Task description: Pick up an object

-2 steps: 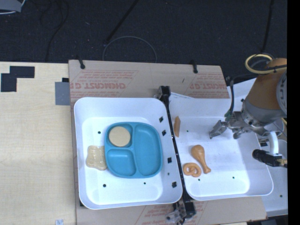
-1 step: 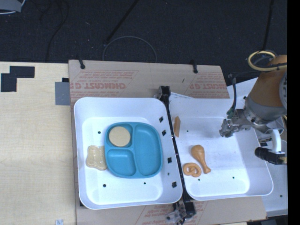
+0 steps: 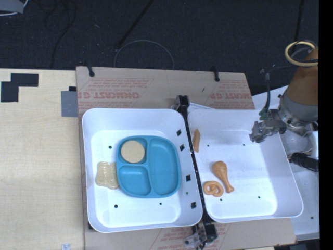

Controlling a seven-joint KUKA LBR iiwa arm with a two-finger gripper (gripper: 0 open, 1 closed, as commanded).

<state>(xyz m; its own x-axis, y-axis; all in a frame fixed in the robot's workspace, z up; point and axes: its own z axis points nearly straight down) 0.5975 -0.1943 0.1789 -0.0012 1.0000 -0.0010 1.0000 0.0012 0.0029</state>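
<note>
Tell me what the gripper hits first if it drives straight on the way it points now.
Probably bare floor of the right bin: the gripper aims leftward and down at its upper right corner, well short of the drumstick. Depth is uncertain.

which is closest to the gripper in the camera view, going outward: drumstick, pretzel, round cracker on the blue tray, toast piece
From the gripper:
1. Drumstick, right bin, centre.
2. Pretzel, right bin, just beside the drumstick.
3. Round cracker, in the blue tray, left bin.
4. Toast piece, left bin, beyond the tray's left edge.
</note>
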